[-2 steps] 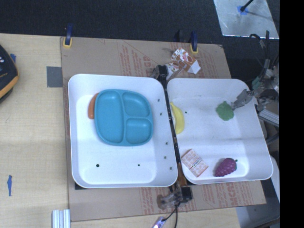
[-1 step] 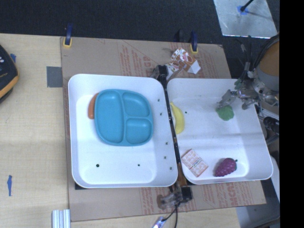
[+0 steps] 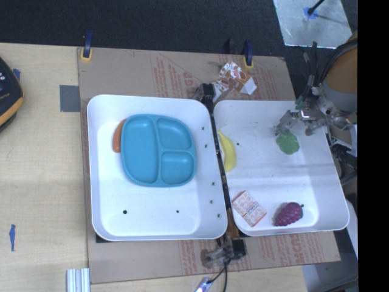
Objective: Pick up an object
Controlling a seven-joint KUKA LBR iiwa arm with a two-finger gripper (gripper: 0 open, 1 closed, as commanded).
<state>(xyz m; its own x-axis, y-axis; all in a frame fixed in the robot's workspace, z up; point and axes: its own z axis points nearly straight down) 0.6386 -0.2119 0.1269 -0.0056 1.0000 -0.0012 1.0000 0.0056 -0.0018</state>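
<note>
My gripper [image 3: 297, 127] hangs over the far right part of the right bin [image 3: 267, 169], and its two dark fingers stand open. A small green lumpy object [image 3: 288, 143] lies on the bin floor just below and in front of the fingertips, with nothing between them. Also in this bin are a yellow banana [image 3: 228, 151] against the left wall, a small red-and-white box [image 3: 248, 208] near the front, and a purple grape bunch [image 3: 288, 214] at the front right.
The left bin [image 3: 152, 215] holds a blue divided plate [image 3: 159, 149], and an orange item [image 3: 116, 137] peeks out from under its left edge. A crumpled wrapper [image 3: 234, 78] lies on the cardboard behind the bins. A yellow-black device [image 3: 8, 96] sits at the far left.
</note>
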